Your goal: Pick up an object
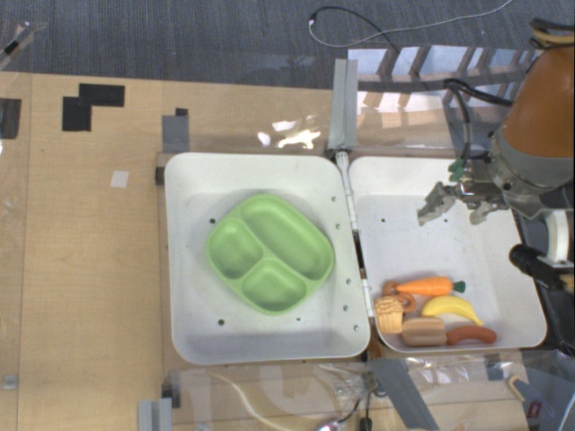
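— From the overhead camera, has it got anything yet?

— No. The gripper (458, 206) hangs over the bare upper part of the right bin (395, 196), fingers (435, 204) spread apart with nothing between them.

— And the things to pick?

— Bunched at that bin's near edge: toy carrot (424, 286), banana (452, 309), sausage (471, 335), a brown bread-like piece (423, 332). The left bin (193, 312) holds a green divided plate (269, 253).

— So the whole grasp is left?

— I'd say so: reach, close, lift.
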Tool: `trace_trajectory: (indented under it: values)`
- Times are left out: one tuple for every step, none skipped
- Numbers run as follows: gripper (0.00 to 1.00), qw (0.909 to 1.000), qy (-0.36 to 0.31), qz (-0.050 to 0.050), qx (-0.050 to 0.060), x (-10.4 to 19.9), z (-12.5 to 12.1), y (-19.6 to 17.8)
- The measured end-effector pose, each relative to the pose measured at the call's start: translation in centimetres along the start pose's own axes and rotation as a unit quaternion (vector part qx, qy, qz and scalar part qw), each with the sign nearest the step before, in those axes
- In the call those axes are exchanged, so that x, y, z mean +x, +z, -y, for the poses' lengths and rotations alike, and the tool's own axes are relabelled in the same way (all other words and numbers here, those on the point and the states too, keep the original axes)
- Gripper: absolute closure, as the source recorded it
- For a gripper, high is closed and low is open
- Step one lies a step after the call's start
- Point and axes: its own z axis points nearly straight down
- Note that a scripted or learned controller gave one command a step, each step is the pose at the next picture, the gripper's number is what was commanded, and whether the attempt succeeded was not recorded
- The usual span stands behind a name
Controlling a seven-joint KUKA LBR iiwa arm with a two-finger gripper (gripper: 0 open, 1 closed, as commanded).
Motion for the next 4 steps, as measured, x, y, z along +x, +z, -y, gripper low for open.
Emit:
trace_trajectory:
  values:
    - [0.0, 0.9968, -0.079, 0.0, -0.003, -7.6, 4.2, 15.5]
    - [0.0, 0.9991, -0.039, 0.001, -0.014, -12.0, 3.1, 17.2]
    - [1.0, 0.9991, -0.039, 0.001, -0.014, -12.1, 2.9, 16.4]
    - [1.0, 0.9958, -0.092, 0.0, -0.002, -4.3, 1.6, 2.2]
